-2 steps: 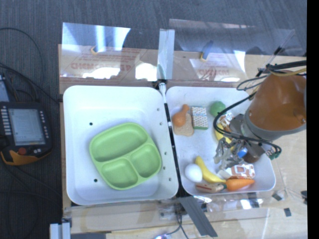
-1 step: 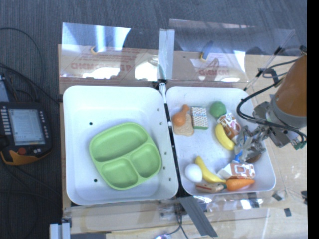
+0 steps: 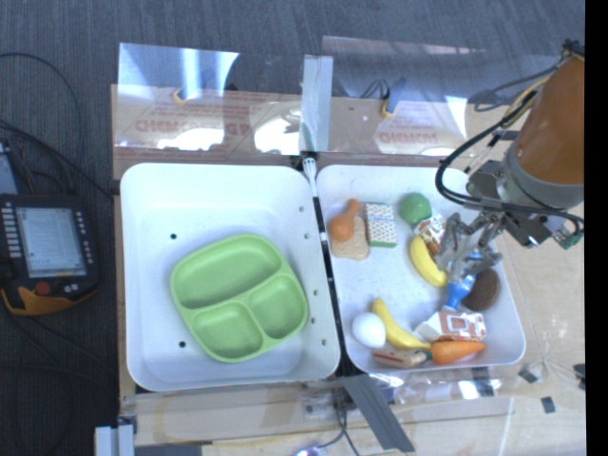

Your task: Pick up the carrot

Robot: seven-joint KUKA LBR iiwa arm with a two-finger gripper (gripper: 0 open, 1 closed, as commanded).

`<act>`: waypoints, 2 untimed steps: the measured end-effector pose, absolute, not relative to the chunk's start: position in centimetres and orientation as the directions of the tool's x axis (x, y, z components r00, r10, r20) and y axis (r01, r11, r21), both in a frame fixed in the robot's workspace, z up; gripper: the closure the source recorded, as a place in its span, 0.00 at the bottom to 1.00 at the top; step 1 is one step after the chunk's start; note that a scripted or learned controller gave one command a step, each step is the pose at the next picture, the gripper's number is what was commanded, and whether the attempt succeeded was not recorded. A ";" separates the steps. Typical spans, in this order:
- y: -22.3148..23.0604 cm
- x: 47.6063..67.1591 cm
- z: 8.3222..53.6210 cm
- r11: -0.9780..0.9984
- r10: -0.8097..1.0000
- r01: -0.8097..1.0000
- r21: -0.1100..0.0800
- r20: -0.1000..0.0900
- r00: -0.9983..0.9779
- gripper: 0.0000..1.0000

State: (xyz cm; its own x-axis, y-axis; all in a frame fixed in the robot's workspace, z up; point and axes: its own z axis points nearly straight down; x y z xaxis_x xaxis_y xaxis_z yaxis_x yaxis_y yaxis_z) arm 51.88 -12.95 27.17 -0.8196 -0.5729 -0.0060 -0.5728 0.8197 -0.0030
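Camera view: the carrot (image 3: 457,351) is seen in the right bin (image 3: 518,345), at the front edge near the front right corner. Its long axis runs roughly left-right along the front wall, nearly level; the thicker end seems to be at the left, the taper toward the right. It is touched at its left end by a brown item (image 3: 400,357) and lies just in front of a small carton (image 3: 463,326), whose print cannot be read.

The arm (image 3: 554,131) is reached in from the right, orange band above a grey wrist, with cables looped beside it. The gripper (image 3: 465,255) is pointed down over the right half of the right bin, above a banana (image 3: 427,260) and a blue item (image 3: 459,290), well back from the carrot. The fingers are seen slightly parted, a narrow gap, with nothing visibly between them.

A green tray (image 3: 239,295) is seen in the left bin (image 3: 152,207). Mirrored lettering on the back boards is too blurred to be read.
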 end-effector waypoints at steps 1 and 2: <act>-11.1 53.5 28.1 0.511 -0.859 -0.859 0.000 -0.004 -0.511 1.00; -9.6 49.1 23.5 0.235 -0.972 -0.972 0.004 -0.003 -0.235 1.00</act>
